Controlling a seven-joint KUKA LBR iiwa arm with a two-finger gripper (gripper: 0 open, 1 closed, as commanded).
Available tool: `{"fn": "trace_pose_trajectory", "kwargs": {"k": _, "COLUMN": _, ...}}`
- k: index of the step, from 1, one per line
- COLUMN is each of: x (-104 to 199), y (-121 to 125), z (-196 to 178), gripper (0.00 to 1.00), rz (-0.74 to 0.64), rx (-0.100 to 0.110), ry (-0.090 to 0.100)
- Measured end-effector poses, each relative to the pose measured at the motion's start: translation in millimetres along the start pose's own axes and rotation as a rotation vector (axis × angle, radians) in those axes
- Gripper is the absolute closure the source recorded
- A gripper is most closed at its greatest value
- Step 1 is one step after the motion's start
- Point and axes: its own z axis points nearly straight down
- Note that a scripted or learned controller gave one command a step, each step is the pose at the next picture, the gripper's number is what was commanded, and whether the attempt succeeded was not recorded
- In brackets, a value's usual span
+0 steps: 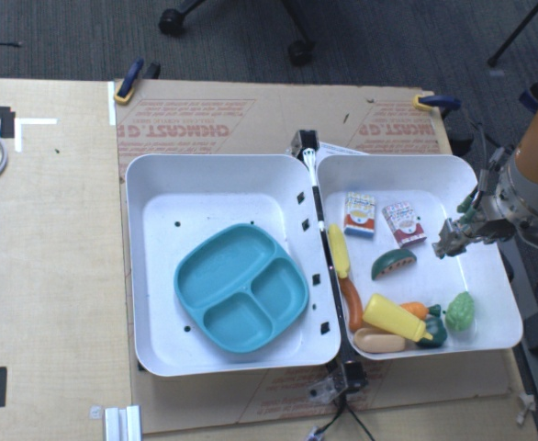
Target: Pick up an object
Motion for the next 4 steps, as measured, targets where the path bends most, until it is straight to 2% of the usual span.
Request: {"fn": "trace_pose_trajectory", "kwargs": {"k": 4, "x": -1.6, "y": 2.5, "z": -37.4, "gripper": 1.0, "rz": -0.004, "rx": -0.001, "ry": -0.006}}
